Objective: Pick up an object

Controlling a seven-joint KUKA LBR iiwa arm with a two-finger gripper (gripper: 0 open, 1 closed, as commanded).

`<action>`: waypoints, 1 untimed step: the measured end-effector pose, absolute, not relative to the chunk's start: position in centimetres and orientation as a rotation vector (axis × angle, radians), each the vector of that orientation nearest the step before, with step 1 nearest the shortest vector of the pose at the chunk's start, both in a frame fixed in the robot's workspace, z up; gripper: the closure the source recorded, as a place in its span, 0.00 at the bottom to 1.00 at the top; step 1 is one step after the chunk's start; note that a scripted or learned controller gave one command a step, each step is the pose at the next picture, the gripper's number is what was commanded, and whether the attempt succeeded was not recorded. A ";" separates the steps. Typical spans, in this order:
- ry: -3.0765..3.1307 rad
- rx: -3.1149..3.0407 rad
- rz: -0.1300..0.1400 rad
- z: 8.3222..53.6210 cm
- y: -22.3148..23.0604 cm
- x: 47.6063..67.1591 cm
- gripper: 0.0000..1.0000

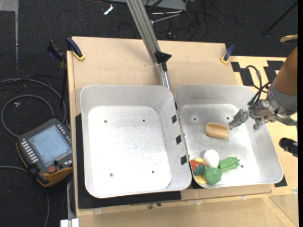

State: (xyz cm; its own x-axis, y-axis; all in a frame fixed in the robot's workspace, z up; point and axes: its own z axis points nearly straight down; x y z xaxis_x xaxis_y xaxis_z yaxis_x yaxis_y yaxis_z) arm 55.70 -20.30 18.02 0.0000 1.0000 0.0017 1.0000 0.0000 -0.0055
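The tan roll [217, 130] lies on the floor of the right bin [265, 167], a little above the middle of that bin, on its own and apart from the other things. Just to its right, near but not touching, hangs the claw [247, 118]. One dark finger [236, 119] points down-left toward the roll's upper right end, and a second shows further right; there is a clear gap between them and nothing sits in that gap, so the claw is spread and has hold of nothing.

The arm [286, 82] comes in from the right edge of the frame, its orange band high at the right with the grey wrist below it, leaning leftward over the bin's right wall. A black cable loops beside it, over the bench [118, 63].

Down in the lower part of the same bin sits a small cluster: a white egg [211, 157], a green piece [229, 164] just right of it, a green ball [213, 175] below, and a red and yellow bit [198, 167] against the left wall. They crowd together, touching or nearly so, well apart from the roll.

The left bin [90, 126] sits beside it, the two rims meeting at the middle. A pendant [45, 148] lies on the floor at the left of the frame.
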 end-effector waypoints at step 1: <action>-2.219 -2.219 0.004 13.4 -20.4 56.3 0.00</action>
